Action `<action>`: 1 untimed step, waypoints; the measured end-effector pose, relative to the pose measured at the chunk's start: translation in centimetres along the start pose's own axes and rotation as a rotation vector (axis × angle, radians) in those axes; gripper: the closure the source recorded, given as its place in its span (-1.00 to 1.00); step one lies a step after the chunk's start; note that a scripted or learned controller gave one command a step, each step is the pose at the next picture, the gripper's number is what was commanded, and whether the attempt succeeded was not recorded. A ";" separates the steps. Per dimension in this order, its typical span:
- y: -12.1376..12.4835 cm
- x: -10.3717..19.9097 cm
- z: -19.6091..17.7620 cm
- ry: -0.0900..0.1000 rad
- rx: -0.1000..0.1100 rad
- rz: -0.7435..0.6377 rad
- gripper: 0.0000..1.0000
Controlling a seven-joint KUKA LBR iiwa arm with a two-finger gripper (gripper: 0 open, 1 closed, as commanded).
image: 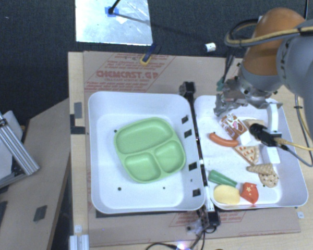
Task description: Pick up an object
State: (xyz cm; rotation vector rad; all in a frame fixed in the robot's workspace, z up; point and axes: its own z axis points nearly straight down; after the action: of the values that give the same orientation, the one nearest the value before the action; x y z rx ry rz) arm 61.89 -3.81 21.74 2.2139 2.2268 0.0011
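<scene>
Gripper (pixel 222 108) hangs low over the right bin (pixel 295 184) (far corner), grip impossible to tell; a wrapped snack (pixel 233 125) sits just beside it, hot dog (pixel 223 139) near, green plate (pixel 147 149) in the left bin (pixel 101 139)

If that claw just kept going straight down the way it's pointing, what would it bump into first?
Probably the red-and-white packet lying just under the gripper in the right bin, or the bin floor right beside it. Height is hard to judge from this slanted view.

Bench (pixel 52 134) under two white bins (pixel 101 155)
</scene>
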 end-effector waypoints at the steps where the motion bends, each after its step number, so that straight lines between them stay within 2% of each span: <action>1: 0.6 -0.6 -1.7 0.000 -0.002 -0.001 1.00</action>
State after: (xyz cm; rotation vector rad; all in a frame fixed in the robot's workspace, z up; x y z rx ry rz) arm 62.47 -4.36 23.48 2.2125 2.2266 0.0032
